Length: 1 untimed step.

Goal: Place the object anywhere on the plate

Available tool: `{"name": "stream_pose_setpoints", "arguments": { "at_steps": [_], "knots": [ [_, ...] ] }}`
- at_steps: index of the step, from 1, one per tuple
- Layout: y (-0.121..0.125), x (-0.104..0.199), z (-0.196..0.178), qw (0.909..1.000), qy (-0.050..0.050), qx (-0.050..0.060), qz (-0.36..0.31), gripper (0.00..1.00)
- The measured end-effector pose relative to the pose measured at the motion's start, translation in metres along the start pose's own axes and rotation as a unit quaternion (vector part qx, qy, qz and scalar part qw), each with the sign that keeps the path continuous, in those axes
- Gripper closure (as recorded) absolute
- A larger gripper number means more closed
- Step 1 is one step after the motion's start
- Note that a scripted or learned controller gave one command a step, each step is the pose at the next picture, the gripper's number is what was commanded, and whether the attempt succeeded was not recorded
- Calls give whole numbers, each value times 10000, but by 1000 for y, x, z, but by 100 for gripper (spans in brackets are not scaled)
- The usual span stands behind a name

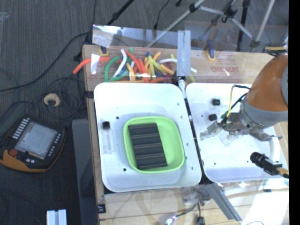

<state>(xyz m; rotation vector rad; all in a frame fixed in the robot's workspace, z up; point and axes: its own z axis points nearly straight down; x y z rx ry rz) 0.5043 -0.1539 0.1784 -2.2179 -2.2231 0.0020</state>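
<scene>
Two white bins [140, 93]; green plate [176, 139] holds dark block [147, 145]; jaws [208, 132] state unclear

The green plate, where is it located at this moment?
In the camera view, the green plate lies in the left white bin, near its middle, with a dark ridged block on it.

We record: green plate [176, 146], smooth glossy plastic, centre frame; dark ribbed block [147, 146], matt, on it; two white bins [112, 168], smooth matt plastic; bench [220, 65], bare wood, upper right; floor [42, 36], rough grey carpet, left.
</scene>
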Motion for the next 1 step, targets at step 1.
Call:
{"name": "stream_pose_setpoints", "arguments": {
  "at_steps": [1],
  "knots": [
    [71,10,-30,9999,-10,-12,136,0]
  ]
}}
